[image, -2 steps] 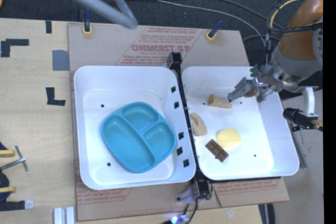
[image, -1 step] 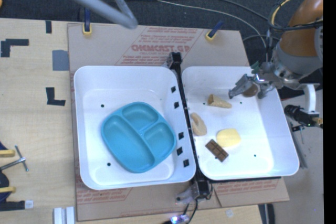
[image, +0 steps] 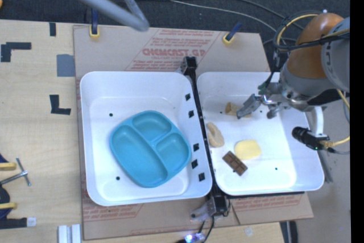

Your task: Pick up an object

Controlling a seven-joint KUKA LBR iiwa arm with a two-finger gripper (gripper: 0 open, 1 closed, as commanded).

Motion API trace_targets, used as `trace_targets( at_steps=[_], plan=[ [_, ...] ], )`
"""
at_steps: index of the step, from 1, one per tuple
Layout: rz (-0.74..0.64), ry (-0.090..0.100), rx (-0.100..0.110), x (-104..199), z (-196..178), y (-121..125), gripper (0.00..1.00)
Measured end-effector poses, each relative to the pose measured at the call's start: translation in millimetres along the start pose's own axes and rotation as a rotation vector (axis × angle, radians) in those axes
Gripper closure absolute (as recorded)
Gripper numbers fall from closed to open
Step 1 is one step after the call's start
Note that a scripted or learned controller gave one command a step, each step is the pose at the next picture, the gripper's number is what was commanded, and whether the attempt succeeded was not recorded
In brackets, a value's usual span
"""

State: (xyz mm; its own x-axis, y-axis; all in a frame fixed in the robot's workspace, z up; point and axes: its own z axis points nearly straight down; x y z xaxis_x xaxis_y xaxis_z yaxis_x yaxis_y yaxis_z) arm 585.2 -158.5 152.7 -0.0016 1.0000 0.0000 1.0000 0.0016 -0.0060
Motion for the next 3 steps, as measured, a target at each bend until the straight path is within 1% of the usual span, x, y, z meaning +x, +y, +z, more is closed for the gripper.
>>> trace_targets(
  at_steps=[1, 2, 3],
  plan=[
    [0.000, -0.001, -0.002, 2, 43, 1, 0.00],
    [0.000, -0.001, -0.004, 2, 69, 1, 0.00],
    [-0.001, -0.004, -0.009, 2, 56, 2, 1.00]
  ],
)
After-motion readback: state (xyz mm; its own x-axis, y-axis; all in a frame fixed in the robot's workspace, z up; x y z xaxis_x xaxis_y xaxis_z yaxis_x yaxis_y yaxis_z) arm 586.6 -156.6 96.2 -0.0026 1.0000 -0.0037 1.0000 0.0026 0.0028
